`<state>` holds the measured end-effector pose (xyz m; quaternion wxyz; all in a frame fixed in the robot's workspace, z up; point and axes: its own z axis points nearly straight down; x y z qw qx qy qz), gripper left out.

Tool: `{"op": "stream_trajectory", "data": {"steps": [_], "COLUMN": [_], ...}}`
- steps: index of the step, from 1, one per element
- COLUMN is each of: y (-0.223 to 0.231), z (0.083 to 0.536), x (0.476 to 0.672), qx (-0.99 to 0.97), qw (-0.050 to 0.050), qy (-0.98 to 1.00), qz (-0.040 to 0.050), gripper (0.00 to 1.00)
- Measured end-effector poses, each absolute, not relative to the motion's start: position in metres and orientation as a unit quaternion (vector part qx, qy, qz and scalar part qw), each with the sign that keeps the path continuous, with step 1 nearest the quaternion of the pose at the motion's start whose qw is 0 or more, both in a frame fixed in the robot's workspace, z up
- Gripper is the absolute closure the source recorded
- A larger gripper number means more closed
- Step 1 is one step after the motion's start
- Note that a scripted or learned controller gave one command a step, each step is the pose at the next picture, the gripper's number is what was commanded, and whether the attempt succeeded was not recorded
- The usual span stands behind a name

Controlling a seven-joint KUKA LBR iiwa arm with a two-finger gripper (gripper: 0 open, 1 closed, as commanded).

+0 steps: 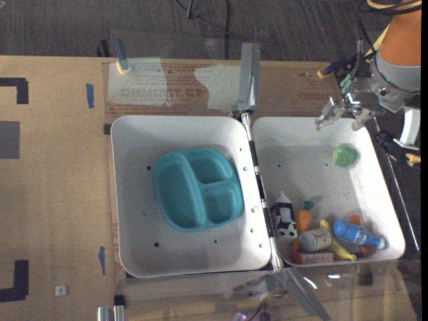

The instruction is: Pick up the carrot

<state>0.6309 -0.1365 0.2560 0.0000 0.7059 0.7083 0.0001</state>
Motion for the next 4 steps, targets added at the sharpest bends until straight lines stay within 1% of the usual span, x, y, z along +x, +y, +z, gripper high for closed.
{"op": "stream_trajectory", "data": {"steps": [1, 2, 3, 4], "y": [-0.102, -0.146, -0.149, -0.150], "z": [0.178, 0.088, 0.098, 0.140], "x": [0.602, 0.541, 0.543, 0.543], "qx": [0.724, 0.650, 0.651, 0.732], "qw": [-0.001, 0.003, 0.008, 0.001], "qy": [0.690, 0.760, 0.759, 0.681], "qz": [-0.0006, 0.0028, 0.0026, 0.0001], "gripper": [0.00, 0.00, 1.00, 1.00]}}
